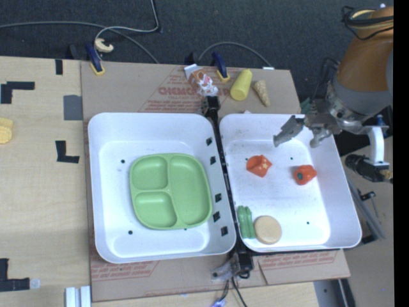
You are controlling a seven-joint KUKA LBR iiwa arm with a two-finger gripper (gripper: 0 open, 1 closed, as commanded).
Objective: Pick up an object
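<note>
- The right bin [332, 229] holds two small red pieces, one [259, 165] near its middle and one [305, 174] further right, with a green piece [245, 221] and a tan disc [267, 229] at its front edge.
- All look like light, stiff toy food; the red ones seem rounded and likely to slip, so a pinch across the middle suits best.
- The gripper [300, 132] hangs over the bin's far right corner with jaws spread apart and nothing between them.
- The arm [364, 69] reaches in from the right.
- The left bin [108, 139] holds a green tray [170, 190].
</note>
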